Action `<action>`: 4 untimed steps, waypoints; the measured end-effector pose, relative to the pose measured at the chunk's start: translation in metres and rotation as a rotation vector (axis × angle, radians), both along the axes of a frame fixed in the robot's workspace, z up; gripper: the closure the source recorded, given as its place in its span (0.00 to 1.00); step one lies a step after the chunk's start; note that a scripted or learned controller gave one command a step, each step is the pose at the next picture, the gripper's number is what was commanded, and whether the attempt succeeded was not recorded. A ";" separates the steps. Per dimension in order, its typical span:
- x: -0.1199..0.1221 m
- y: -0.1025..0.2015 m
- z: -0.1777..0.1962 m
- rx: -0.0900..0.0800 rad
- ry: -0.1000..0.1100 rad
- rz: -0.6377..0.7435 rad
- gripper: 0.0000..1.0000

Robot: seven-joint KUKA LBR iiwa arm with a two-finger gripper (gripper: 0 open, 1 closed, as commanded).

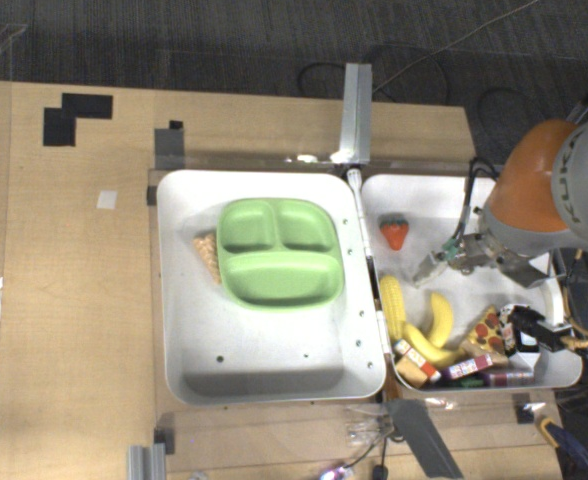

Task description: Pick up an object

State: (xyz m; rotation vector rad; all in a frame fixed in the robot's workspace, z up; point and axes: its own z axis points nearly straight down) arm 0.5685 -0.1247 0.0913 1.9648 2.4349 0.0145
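While the arm hung over the right-hand bin, this is how it all looked:

camera view, left bin: held a green divided plate roughly in the middle, with some tan crumbly thing poking out from under its left edge.

camera view, right bin: had the goodies. A red strawberry-looking toy sat alone near the top left, a corn cob lay along the left wall, a banana just beside it, and a pizza slice plus small packets were piled in the bottom corner.

camera view, gripper: sat above the bare floor of the bin, between the strawberry toy and the banana, touching neither as far as I could see. Fingers looked spread apart, nothing between them.

step: my guess was the approach phase, nothing grabbed yet.

next move: banana seemed the nearest target, so it would need to shift down-left a bit, drop, straddle the banana across its narrow side, then close.
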 end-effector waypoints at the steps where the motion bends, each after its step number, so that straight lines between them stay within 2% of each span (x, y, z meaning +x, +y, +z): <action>1: -0.056 0.003 0.001 -0.005 -0.007 0.163 0.00; 2: -0.046 0.053 0.106 0.001 0.009 0.011 0.00; 3: -0.070 0.028 0.012 -0.005 0.010 0.254 0.00; 4: -0.067 0.030 0.024 -0.005 0.002 0.255 1.00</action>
